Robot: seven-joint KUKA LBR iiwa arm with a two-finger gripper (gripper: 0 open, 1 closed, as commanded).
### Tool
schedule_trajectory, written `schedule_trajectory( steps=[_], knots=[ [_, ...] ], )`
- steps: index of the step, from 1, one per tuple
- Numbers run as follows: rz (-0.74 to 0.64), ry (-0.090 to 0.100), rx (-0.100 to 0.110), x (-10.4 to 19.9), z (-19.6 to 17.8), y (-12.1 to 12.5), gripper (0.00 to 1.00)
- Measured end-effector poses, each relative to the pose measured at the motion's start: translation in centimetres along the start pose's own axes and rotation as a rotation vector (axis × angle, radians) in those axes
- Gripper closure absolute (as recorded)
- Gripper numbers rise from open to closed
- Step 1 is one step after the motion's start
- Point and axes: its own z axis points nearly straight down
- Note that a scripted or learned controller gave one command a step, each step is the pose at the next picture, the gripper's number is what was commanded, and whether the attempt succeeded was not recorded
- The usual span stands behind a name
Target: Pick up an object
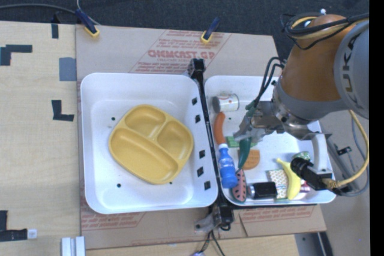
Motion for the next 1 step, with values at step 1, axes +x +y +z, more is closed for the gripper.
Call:
schedule_trajectory(
  steps=[1],
  knots=[
    [-0.001, 0.000, 0.000, 1.13, 0.09, -0.05, 1.00]
  ],
)
